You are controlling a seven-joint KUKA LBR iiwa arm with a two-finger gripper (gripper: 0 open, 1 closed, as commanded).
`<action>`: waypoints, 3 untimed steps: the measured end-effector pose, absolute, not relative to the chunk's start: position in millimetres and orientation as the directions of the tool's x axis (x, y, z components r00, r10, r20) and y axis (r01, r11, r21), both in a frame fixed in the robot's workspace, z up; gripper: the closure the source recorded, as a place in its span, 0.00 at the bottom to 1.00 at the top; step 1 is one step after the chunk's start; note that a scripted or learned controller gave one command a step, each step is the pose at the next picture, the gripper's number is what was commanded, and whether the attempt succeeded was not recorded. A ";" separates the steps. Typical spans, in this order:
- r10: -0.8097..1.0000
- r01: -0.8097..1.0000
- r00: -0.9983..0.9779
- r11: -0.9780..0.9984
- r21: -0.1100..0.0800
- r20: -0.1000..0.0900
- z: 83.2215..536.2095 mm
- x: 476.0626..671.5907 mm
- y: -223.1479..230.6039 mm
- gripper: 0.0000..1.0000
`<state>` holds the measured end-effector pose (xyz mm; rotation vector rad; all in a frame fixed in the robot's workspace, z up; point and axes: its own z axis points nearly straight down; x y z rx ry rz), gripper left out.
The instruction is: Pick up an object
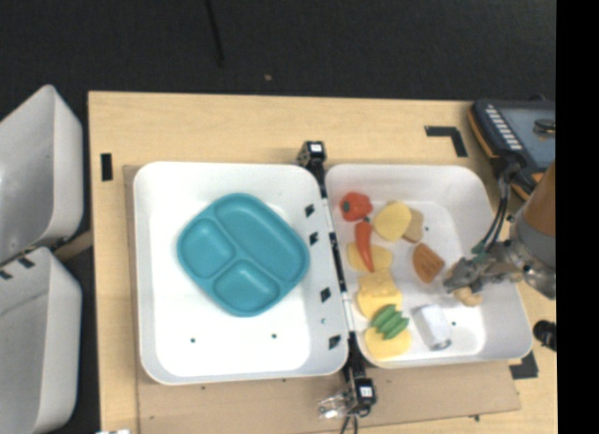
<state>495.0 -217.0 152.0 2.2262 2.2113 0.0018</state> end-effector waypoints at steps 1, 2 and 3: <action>1.000 1.000 0.006 -0.006 0.004 -0.003 197.6 489.9 -222.5 1.00; 1.000 1.000 -0.003 0.003 0.005 -0.003 242.9 492.0 -224.2 1.00; 1.000 1.000 -0.008 0.008 0.002 0.000 249.5 524.4 -181.5 1.00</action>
